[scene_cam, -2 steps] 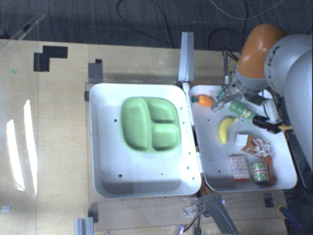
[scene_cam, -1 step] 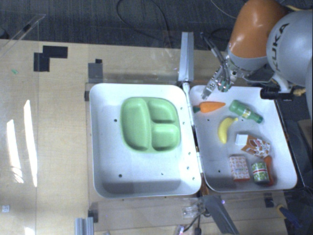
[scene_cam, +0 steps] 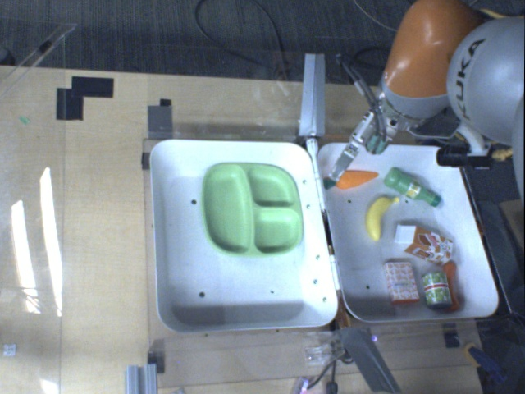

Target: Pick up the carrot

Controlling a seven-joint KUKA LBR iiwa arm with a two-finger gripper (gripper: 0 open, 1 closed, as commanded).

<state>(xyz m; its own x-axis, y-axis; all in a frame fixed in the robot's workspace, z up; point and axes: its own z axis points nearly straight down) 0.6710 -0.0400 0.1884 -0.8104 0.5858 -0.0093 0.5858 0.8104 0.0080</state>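
We see the carrot lying flat near the top left corner of the right bin, its long axis roughly across the view, with a green stub at its left end close to the bin's wall. The gripper hangs just above and to the left of it, one slim finger slanting down towards the green end. We cannot tell whether the fingers are apart or together, as they overlap at this angle, and nothing shows between them, so we judge the carrot not yet held.

It looks like a small toy: light, stiff, smooth and probably a little slippery, tapering to one side. We would take it across its thick middle, fingers closing on the two long sides, not at the narrow tip or the stub where it could squirt out. The wall beside it leaves little room on the left, so a grip nearer the centre seems safer.

The green bottle and the banana lie near but apart from it. The left bin holds a green tray.
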